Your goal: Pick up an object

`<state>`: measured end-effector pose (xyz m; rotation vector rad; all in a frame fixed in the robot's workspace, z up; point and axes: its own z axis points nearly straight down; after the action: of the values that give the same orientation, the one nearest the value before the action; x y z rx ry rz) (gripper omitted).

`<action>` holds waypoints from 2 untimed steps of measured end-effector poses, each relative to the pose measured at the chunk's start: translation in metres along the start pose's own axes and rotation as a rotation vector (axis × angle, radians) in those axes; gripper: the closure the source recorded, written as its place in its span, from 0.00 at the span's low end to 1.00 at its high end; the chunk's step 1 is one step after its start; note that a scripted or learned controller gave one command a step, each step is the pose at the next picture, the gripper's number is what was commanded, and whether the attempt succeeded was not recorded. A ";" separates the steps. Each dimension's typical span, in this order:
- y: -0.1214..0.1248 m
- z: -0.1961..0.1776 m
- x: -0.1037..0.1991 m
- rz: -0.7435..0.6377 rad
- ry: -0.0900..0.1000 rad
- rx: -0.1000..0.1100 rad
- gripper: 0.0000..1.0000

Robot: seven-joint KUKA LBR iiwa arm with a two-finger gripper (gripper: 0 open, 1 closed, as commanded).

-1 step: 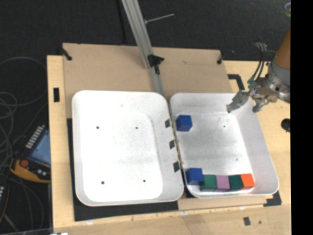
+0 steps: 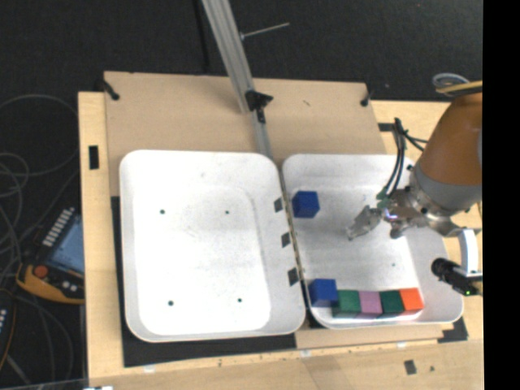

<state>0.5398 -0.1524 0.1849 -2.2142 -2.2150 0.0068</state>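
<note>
In the right bin (image 2: 341, 173) a blue cube (image 2: 305, 204) sits alone near the left wall. Along the bin's front wall runs a row of cubes: blue (image 2: 323, 291), green (image 2: 348, 301), pink (image 2: 370, 302), dark green (image 2: 392, 301) and orange (image 2: 412, 300). My gripper (image 2: 375, 222) hangs over the middle of the right bin, to the right of the lone blue cube and above the row. Its fingers (image 2: 358, 227) stand apart and open, with nothing between them.
The left bin (image 2: 203, 242) lies beside the right one, with clips along the shared edge. A slanted metal rail (image 2: 231, 51) rises from the back of the bench. Cables and a handheld pendant (image 2: 57, 258) lie off the bench's left side.
</note>
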 end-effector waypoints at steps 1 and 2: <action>0.014 -0.012 0.097 -0.010 -0.001 -0.013 0.00; 0.042 0.084 0.059 0.002 -0.006 -0.005 0.00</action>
<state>0.5811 -0.0932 0.1009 -2.2222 -2.2176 0.0081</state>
